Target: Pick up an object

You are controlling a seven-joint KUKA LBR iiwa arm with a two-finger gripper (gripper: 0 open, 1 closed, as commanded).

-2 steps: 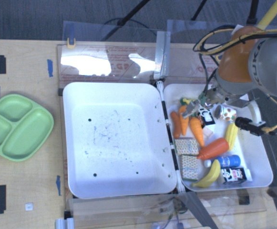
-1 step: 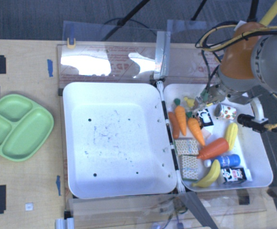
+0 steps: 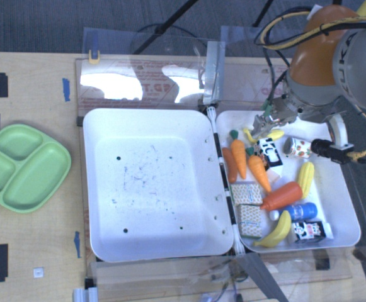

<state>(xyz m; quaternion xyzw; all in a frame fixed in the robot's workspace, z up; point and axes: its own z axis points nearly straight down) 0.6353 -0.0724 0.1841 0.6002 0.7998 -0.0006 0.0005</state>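
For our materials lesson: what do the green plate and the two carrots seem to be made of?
Green plate: likely moulded plastic, matt, with an even colour and soft rounded compartments. Carrots: probably toy plastic, smooth, uniform orange with a slight sheen; rubber is possible.

The gripper (image 3: 266, 123) hangs low over the far end of the right bin (image 3: 349, 219), just above a small yellow object (image 3: 258, 134) that may lie at its tip, though the blur hides any contact. Below it in that bin lie two carrots (image 3: 245, 162), a black-and-white box (image 3: 269, 151), an orange bottle (image 3: 282, 195), two bananas (image 3: 277, 230), a blue-capped bottle (image 3: 301, 211) and two patterned packets (image 3: 249, 206). The left bin (image 3: 151, 181) sits beside it, and a green divided plate (image 3: 22, 167) rests well apart on the wooden bench (image 3: 38, 244).
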